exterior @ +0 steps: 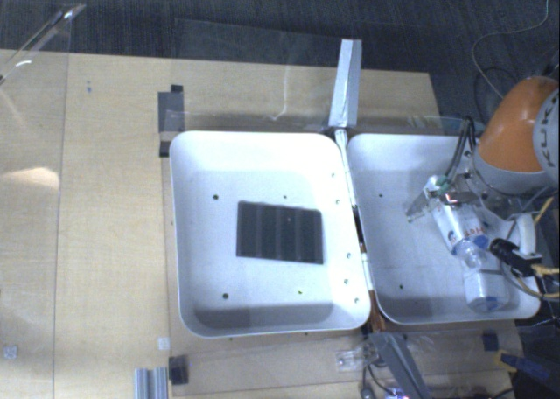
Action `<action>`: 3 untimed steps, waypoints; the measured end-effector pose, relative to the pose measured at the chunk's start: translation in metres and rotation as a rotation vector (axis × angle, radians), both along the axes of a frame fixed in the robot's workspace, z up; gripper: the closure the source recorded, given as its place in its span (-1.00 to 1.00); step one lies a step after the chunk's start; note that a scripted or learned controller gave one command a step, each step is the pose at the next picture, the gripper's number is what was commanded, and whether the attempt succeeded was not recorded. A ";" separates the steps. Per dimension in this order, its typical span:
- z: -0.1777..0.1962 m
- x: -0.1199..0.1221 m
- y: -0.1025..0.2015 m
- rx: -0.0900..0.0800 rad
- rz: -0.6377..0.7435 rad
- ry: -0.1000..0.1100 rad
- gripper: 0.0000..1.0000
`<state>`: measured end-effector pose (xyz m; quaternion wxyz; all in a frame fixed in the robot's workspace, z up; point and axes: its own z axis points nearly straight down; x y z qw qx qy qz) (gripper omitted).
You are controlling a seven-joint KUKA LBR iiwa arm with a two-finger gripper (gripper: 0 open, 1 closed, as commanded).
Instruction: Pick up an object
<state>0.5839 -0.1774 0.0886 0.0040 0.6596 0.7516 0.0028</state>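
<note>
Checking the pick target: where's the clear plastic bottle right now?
In the camera view, the clear plastic bottle lies in the right bin, toward its right side, under the arm's wrist, far from the dark ribbed mat in the left bin.

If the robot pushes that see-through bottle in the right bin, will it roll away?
Probably. The clear bottle lies on its side on the right bin, and its rounded body looks apt to roll sideways. It seems to be thin plastic, so likely light and a bit squashy. Its smooth surface might slip in the jaws.
</note>
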 end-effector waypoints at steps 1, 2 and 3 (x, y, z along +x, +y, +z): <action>0.005 -0.015 -0.016 0.010 0.023 -0.017 -1.00; 0.002 0.027 -0.019 0.007 0.060 -0.006 -1.00; 0.002 0.018 -0.017 0.009 0.095 -0.006 -1.00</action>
